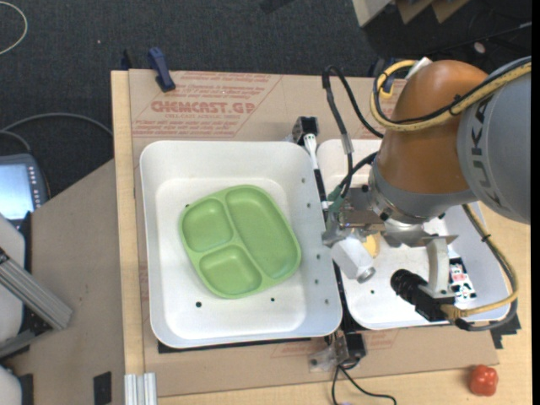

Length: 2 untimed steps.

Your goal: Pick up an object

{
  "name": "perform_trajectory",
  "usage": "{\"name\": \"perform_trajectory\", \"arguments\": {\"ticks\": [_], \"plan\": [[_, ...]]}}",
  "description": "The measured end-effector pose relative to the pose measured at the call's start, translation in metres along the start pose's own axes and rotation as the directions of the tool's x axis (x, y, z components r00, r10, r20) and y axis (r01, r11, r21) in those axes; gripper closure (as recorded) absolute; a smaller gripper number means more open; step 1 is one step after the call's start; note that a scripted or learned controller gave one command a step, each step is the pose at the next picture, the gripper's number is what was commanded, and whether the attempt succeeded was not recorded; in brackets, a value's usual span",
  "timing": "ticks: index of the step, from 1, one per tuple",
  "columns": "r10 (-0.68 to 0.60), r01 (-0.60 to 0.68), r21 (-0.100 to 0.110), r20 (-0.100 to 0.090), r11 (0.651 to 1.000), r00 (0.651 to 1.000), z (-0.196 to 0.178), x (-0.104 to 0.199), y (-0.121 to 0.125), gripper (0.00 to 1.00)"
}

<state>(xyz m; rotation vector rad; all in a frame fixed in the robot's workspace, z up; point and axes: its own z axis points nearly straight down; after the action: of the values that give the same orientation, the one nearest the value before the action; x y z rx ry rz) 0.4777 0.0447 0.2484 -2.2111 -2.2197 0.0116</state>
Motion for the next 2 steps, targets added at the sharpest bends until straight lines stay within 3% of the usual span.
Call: {"name": "perform_trajectory", "arguments": {"ticks": [1, 2], "plan": [[-0.001, 0.000, -0.030, -0.004, 1.000, 1.000, -0.158, 0.019, 0.002, 1.00], [-0.002, 0.002, 0.003, 0.002, 1.000, 1.000, -0.030, 0.089, -0.001, 1.00]]}}
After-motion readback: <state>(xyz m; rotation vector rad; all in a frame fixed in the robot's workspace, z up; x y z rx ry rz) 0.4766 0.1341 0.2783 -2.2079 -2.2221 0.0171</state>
